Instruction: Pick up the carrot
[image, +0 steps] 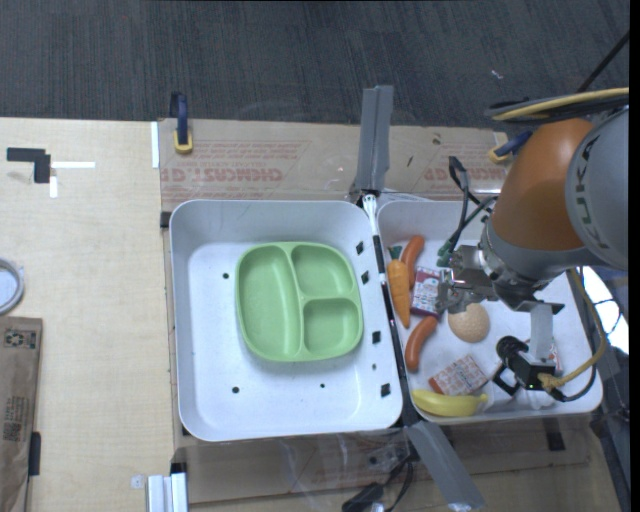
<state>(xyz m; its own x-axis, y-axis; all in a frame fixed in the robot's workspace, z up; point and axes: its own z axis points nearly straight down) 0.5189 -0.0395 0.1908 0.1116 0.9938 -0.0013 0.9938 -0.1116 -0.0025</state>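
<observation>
Pincer seen low in right bin, grip state cannot be told. Carrot lies just beside it, toward the left bin, long axis along the bin's left wall.

Single fixed camera above bench, angled down; left bin mid-frame, right bin at right edge, arm entering from upper right, moderately close.

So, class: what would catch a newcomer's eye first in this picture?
Probably the green divided plate, alone in the middle of the left bin. Then the arm's orange band looming over the right bin, where a carrot, sausage and banana lie crowded together.
</observation>
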